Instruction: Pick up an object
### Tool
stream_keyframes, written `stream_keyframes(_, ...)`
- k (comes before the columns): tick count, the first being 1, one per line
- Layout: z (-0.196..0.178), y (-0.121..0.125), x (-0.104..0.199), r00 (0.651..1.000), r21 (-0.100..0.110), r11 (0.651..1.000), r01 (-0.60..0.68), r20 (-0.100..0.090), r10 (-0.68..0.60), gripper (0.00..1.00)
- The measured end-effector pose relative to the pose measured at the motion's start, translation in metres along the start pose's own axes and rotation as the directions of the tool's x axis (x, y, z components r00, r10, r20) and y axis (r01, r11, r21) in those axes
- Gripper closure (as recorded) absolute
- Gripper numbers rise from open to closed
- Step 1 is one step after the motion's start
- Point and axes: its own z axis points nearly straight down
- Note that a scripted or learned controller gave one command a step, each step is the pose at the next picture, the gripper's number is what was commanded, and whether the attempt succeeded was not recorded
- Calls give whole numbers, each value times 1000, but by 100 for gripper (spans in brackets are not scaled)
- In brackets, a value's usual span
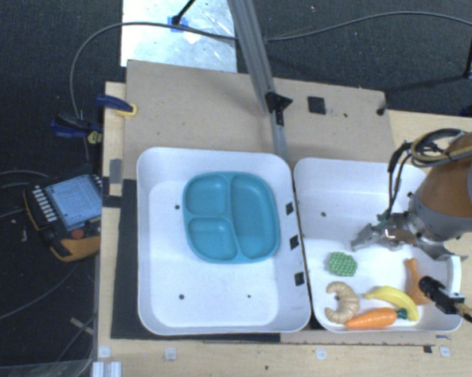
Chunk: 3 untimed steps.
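On the bench (225, 111) two shallow white bins stand side by side. The left bin (158, 290) carries a blue divided plate (230, 217) with three compartments, lying in its upper middle part. The right bin (332, 189) carries the small things, all gathered in its lower part: a green round object (342, 264) with a bumpy surface, a beige curved piece (341, 301) just below it, an orange carrot (371, 318) lying along the lower wall, a yellow banana (394, 298) touching the carrot from above, and a small orange-brown piece (415, 279) to the right of the banana. A grey pole (256, 57) goes slantwise across the top of the bench, and some cables and a small device (66, 205) lie on the floor at the left. The pincer (374, 234) is over the right bin, above and to the right of the green round object, near it but apart. The other things lie lower, well apart from its tip. Whether the pincer is released or clenched I cannot tell; the view is too blurred there.
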Motion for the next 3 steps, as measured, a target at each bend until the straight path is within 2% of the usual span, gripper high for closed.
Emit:
stream_keyframes(1,-14,2,-1,1000,-7,1000,0,2,0,100)
stream_keyframes(2,-77,7,-6,1000,-3,1000,4,2,-4,100)
stream_keyframes(3,-122,9,-6,1000,-2,1000,5,1,-5,100)
